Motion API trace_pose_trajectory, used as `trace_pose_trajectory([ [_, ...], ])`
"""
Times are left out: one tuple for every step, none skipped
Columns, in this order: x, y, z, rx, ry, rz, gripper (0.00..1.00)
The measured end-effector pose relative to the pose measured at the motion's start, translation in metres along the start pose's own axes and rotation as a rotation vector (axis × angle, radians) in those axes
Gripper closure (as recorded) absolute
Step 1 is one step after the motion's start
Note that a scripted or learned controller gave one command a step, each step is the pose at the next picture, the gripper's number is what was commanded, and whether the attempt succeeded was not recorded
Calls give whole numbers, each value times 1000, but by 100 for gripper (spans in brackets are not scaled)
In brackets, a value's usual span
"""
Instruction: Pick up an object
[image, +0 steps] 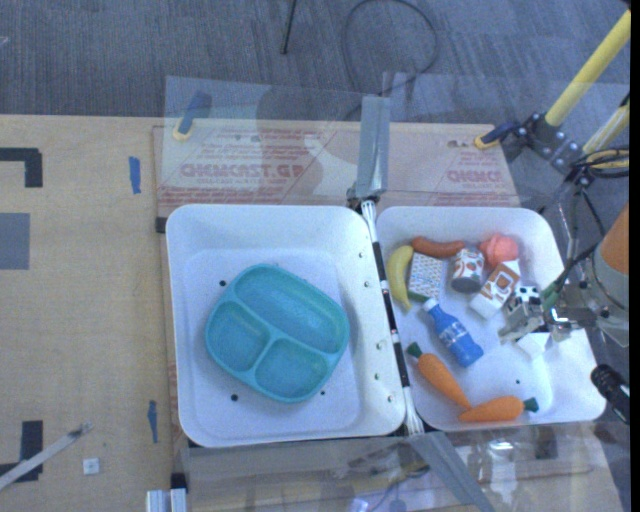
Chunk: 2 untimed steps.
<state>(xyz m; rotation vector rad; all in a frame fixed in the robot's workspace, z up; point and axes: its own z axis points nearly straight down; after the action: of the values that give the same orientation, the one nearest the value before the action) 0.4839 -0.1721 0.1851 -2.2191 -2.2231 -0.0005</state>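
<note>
- Gripper (528, 325) sits low over the right bin (573, 388), at about 3 o'clock of that bin's floor. You cannot tell from this angle whether it is wide or narrow, and you can see nothing held in it.
- Left bin (190, 240) carries a teal divided plate (277, 332) with three compartments, lying flat near the bin's centre.
- Moving into the right bin, a yellow banana (399, 275) with a green tip lies along the wall at 9 o'clock.
- Just beside the banana you have a small checkered packet (427, 275), and above it, at 11 o'clock, a long red-orange piece (440, 246).
- A blue bottle (455, 336) with a white cap lies tilted at the bin's centre, cap towards 10 o'clock.
- Below it, at 7 o'clock, an orange carrot (440, 376) lies with its green top towards the dividing wall.
- A small can (466, 270) stands at 12 o'clock, touching a white carton (497, 287) with red-orange print.
- A red-orange round piece (500, 248) sits just behind the carton, at 1 o'clock.
- A second carrot (492, 409) lies along the near wall at 5 o'clock.
- Nearest the gripper, at its 11 o'clock, you have a small black-and-white spotted piece (526, 296), just beside the carton.
</note>
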Motion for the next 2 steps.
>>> trace_pose_trajectory([
  [31, 60, 96, -9, -3, -125, 0],
  [17, 141, 97, -7, -4, -195, 0],
])
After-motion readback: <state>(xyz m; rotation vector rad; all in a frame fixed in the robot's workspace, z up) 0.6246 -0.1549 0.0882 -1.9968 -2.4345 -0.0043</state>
